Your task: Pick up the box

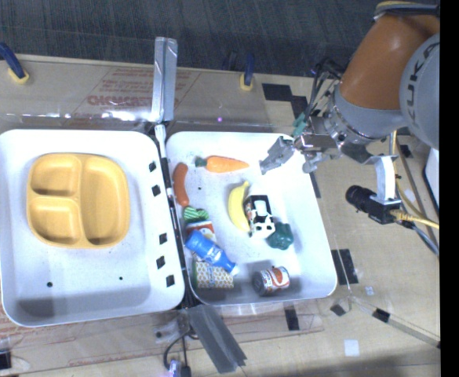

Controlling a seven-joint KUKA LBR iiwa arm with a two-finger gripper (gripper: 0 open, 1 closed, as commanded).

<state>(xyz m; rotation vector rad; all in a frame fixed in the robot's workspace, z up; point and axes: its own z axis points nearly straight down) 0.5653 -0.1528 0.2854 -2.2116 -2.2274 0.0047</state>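
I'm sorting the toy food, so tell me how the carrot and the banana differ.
The carrot is orange with a green end; the banana is yellow. The carrot lies crosswise near the far edge of the right bin; the banana runs lengthwise nearer the middle. The carrot is straight and tapered, the banana curved. Both lie flat in the same bin, untouched by the gripper.

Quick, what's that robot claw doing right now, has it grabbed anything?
Two-finger gripper: open and holding nothing, over the upper right part of the right-hand white bin.
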